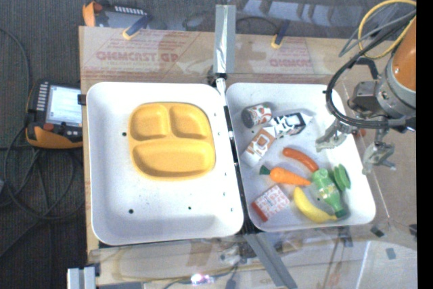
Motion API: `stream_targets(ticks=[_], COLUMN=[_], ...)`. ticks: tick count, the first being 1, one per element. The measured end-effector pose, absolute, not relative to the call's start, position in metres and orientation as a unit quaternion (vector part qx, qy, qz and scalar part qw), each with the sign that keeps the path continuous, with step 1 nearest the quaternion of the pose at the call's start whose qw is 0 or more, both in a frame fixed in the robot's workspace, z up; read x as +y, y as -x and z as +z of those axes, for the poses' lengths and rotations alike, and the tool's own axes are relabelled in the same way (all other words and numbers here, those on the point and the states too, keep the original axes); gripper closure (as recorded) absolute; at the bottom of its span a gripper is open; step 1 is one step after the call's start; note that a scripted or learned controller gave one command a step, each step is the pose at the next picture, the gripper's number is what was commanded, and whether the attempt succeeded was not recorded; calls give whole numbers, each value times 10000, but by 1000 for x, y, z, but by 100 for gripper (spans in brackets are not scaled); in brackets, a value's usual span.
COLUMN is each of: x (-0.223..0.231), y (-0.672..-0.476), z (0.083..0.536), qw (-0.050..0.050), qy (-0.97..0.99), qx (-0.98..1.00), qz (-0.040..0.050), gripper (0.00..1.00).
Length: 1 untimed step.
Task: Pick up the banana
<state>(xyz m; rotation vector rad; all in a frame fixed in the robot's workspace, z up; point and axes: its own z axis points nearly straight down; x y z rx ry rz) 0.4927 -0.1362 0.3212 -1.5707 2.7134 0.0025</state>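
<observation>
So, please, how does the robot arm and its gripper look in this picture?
The arm shows an orange rounded band at the view's right edge, with grey metal beneath it. A yellow cable loops above it, and black cables curve along its left side. The gripper is metallic grey, with two pale, slender fingers.

Tray (172, 140) sits in the left bin (108, 213); banana (310, 208) lies near the right bin's (362, 210) front edge, carrot (291, 176) just behind it.

"CHEMCAST GP" printed in red, upside down, on brown board (135, 57) behind bins, other print illegible
</observation>
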Motion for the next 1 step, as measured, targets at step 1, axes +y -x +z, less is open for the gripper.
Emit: stream_targets(ticks=[1], x=[-101], y=[-484], z=[193], qw=[11], qy=[5972], qx=[8021], qz=[25], gripper=[0])
